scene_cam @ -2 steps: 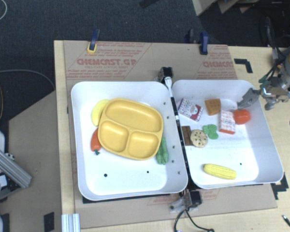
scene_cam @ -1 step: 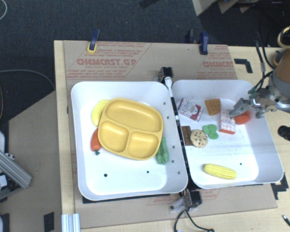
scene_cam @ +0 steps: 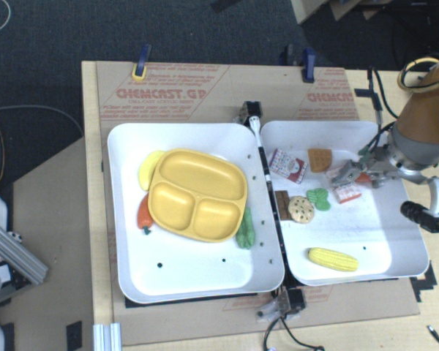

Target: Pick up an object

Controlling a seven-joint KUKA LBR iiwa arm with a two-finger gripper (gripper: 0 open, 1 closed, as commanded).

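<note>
1. The step in hand looks like the approach: the gripper (scene_cam: 349, 174) is low over the right bin (scene_cam: 406, 258), at about two o'clock from that bin's middle, with the arm (scene_cam: 422, 123) coming in from three o'clock.
2. Whether the tool is open or closed cannot be told; it shows as a blurred grey mass and nothing can be made out held in it.
3. The likeliest target, by my judgement, is the small red-and-white packet (scene_cam: 347, 192), which lies flat on the bin floor just beside the gripper, at its six o'clock. Whether the two touch cannot be told.
4. The packet looks thin and flat, pale with red printing; a flat thing like that probably gives the tool little to close on.
5. The next move calls for centring over the packet, descending to the bin floor and closing on its edges, then lifting straight up.
6. Other candidates lie near: a tan cracker (scene_cam: 320, 159) at ten o'clock from the gripper, a red-and-white wrapper (scene_cam: 287, 165) at nine o'clock, a green piece (scene_cam: 319, 198) and a cookie (scene_cam: 301, 210) at eight o'clock, and a corn cob (scene_cam: 334, 259) at six o'clock, well apart.
7. The left bin (scene_cam: 190, 280) bears a yellow divided tray (scene_cam: 196, 194), away from the tool.
</note>
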